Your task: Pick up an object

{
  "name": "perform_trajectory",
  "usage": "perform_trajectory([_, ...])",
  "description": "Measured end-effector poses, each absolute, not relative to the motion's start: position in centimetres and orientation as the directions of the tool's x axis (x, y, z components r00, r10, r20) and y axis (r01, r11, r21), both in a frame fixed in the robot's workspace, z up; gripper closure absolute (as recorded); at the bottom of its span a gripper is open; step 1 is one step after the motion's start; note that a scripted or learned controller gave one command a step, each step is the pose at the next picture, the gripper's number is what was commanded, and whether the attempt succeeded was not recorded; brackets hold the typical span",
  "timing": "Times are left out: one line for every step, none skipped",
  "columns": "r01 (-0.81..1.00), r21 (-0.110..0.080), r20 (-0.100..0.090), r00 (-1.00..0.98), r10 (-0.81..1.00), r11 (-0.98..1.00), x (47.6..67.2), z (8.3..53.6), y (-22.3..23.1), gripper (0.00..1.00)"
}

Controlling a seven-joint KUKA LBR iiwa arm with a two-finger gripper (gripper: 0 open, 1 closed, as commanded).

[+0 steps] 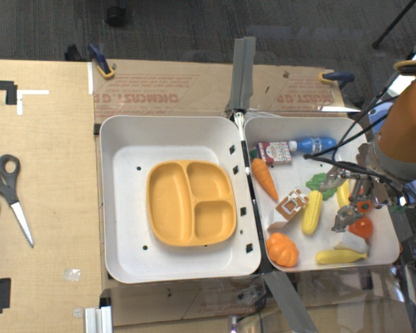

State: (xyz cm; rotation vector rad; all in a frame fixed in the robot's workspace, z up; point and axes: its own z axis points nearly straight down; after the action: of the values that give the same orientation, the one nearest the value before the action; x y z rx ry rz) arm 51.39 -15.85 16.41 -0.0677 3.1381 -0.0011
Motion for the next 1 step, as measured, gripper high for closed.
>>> perform_trajectory([-0.106,-0.013,-0.029,-0.994,-0.107,0.994,52.04,11.33,-13.65,0.0])
